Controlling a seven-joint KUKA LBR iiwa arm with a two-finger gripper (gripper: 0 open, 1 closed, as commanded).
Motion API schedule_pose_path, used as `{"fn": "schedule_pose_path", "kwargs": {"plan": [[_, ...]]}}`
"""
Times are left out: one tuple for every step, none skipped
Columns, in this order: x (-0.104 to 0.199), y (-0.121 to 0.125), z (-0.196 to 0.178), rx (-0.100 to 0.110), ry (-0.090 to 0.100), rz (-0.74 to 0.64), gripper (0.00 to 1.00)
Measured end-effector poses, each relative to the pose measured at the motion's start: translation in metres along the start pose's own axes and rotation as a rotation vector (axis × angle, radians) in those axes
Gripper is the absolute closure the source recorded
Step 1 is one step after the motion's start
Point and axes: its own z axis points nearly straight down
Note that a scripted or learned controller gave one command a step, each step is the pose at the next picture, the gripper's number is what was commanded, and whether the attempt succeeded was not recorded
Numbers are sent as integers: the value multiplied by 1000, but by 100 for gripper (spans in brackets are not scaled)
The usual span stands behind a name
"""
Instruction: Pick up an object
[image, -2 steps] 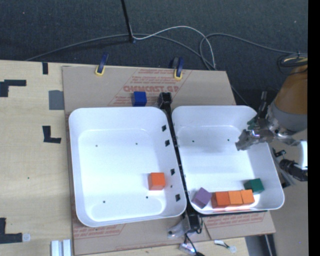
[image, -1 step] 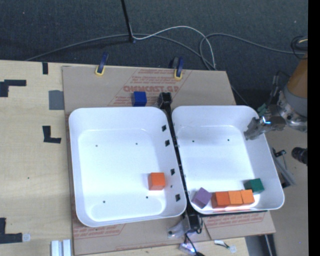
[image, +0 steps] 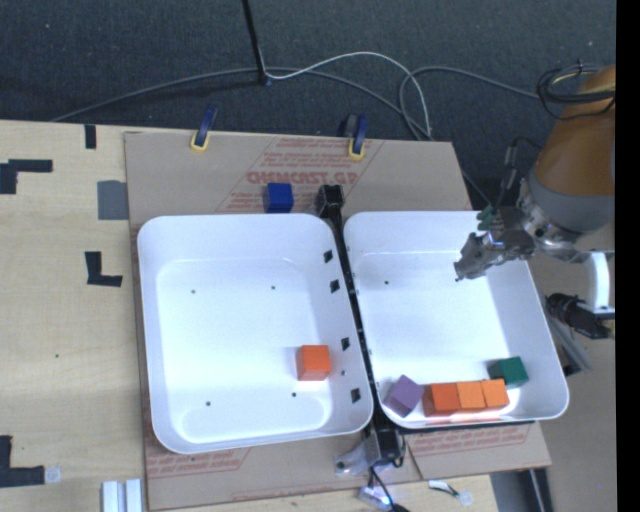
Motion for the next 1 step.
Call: {"fn": "schedule_pose_path", "kwargs": {"plan": [[58, -7, 14, 2, 0, 0, 100]]}}
